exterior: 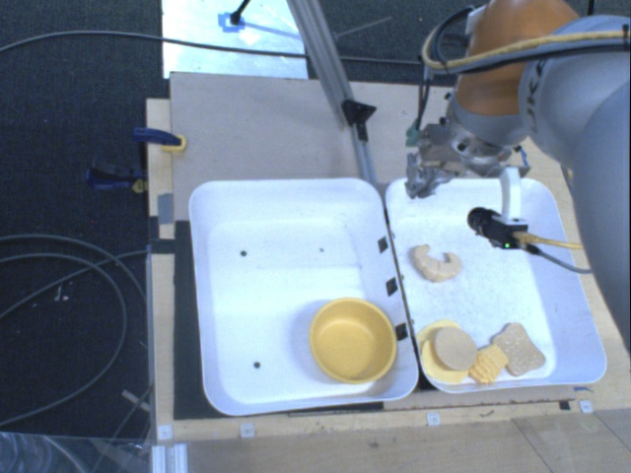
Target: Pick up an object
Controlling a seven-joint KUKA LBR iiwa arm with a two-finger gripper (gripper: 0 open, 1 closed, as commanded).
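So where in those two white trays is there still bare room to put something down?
Most of the left tray is bare, above and left of the yellow bowl. In the right tray, there is room between the croissant-shaped piece and the food pile along its near edge. The far corner is crowded by the claw.

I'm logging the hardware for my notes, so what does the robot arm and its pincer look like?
The arm is smooth grey with a rounded orange band above the wrist. A yellow cable and black cables run along it. The pincer is small, dark grey metal. A black cylindrical unit hangs from a white bracket.
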